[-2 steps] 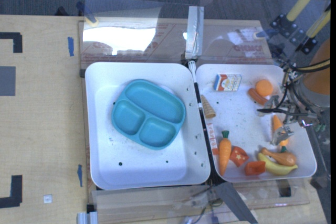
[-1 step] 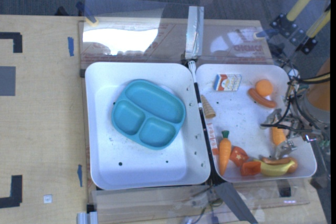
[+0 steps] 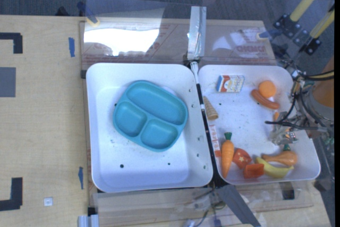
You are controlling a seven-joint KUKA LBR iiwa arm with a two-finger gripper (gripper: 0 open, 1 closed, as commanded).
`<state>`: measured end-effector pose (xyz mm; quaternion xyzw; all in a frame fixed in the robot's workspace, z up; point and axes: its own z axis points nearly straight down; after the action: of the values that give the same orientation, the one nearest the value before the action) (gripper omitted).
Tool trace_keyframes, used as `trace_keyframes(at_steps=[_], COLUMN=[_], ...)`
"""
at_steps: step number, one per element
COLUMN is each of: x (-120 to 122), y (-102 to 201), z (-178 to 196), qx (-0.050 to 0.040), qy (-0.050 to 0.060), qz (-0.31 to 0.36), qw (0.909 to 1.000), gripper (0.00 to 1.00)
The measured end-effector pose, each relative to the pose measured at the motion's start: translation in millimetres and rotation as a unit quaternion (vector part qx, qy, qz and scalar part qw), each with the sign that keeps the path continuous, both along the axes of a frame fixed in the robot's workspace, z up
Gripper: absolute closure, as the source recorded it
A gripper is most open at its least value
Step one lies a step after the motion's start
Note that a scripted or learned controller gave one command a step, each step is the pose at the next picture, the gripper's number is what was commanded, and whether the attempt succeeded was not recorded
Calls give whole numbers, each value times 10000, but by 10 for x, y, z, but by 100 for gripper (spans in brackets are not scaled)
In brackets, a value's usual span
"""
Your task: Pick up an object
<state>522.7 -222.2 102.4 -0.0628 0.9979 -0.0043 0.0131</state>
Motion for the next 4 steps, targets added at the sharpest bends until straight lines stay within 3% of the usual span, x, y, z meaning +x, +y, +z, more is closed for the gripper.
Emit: trace_keyframes(at_steps=[1,4], x=[-4,-298], y=[4,96], z=[-10,-133], qx=[4,41], qy=[9,57], qz=[2,-904], qw=[10000,9959], gripper=[0,0])
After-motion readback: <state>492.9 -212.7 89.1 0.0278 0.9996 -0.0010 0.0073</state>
